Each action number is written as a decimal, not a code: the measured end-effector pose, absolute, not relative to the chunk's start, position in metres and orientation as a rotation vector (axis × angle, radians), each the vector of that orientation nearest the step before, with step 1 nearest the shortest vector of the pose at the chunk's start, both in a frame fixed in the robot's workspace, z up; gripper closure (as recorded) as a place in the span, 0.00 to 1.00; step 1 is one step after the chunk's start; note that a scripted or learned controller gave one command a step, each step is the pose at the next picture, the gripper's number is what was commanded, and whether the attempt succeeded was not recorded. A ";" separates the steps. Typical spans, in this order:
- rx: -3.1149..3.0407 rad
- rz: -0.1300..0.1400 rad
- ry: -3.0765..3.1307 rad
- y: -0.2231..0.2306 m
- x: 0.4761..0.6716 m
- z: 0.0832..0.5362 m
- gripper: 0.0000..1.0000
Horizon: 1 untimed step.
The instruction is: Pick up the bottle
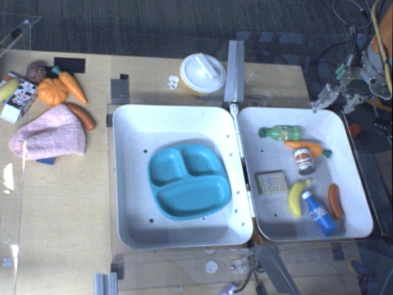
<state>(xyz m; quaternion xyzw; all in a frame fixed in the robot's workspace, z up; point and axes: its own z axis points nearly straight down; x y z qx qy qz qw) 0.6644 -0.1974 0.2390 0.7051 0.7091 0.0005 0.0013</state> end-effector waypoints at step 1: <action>2.206 0.002 2.235 -0.151 0.650 0.153 0.00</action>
